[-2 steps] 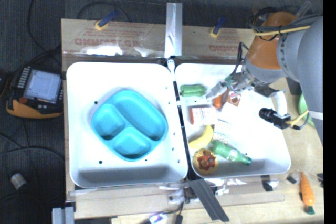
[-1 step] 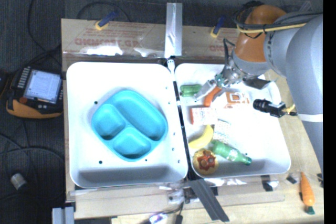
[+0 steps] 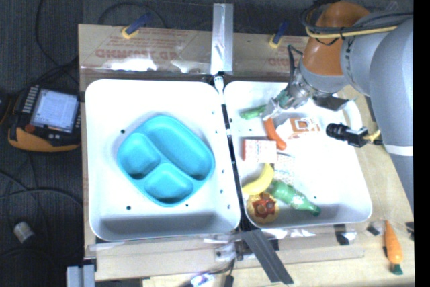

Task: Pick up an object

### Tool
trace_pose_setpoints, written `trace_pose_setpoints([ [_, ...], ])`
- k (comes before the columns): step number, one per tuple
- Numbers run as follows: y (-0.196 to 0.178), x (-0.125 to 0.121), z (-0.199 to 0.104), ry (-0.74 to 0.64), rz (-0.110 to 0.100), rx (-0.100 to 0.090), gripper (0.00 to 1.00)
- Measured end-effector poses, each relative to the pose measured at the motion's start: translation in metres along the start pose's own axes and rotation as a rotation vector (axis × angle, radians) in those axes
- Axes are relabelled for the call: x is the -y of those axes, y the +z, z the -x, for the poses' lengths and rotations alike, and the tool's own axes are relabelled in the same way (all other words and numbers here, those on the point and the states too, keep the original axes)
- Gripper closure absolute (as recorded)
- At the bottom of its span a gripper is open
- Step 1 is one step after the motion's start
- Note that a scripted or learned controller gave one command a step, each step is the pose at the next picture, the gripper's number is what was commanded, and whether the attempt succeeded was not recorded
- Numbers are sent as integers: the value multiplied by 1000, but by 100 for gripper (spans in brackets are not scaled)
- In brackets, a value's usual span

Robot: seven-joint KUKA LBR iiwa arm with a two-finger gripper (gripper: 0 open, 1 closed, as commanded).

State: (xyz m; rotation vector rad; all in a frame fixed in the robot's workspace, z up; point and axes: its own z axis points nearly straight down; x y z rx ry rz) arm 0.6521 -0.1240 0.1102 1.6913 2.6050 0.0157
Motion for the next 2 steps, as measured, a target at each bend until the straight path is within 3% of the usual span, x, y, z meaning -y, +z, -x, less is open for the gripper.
trace_pose_setpoints([
  [1,2,1,-1,0,-4,-2,0],
  [2,20,41,-12,251,-21,-19,0],
])
